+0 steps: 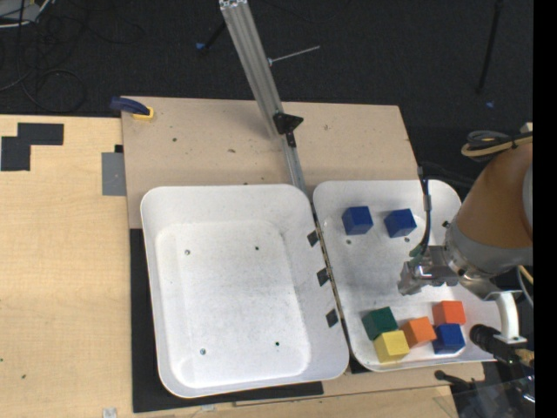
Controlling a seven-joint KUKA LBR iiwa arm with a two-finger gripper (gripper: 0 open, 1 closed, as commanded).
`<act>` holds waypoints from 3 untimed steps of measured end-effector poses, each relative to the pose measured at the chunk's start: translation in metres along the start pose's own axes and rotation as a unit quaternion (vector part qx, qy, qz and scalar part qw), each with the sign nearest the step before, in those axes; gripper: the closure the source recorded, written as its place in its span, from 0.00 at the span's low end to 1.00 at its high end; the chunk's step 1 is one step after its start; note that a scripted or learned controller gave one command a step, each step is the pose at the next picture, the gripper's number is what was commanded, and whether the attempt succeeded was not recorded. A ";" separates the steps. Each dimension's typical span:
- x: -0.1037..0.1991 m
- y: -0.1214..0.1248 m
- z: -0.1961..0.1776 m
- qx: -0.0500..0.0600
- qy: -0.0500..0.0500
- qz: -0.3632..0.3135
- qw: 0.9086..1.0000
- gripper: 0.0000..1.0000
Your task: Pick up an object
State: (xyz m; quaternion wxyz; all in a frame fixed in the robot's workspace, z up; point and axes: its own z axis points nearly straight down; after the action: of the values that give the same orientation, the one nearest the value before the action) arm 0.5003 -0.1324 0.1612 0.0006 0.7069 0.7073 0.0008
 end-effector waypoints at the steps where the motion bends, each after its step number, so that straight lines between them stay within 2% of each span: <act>1: -0.005 0.001 -0.062 -0.001 -0.001 0.000 1.000 1.00; 2: -0.005 0.001 -0.060 0.002 0.000 -0.002 1.000 1.00; 3: 0.039 0.035 -0.053 0.002 0.001 -0.002 1.000 1.00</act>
State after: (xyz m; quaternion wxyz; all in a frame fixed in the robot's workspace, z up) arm 0.5356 -0.0938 0.2142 -0.0012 0.7056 0.7086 0.0001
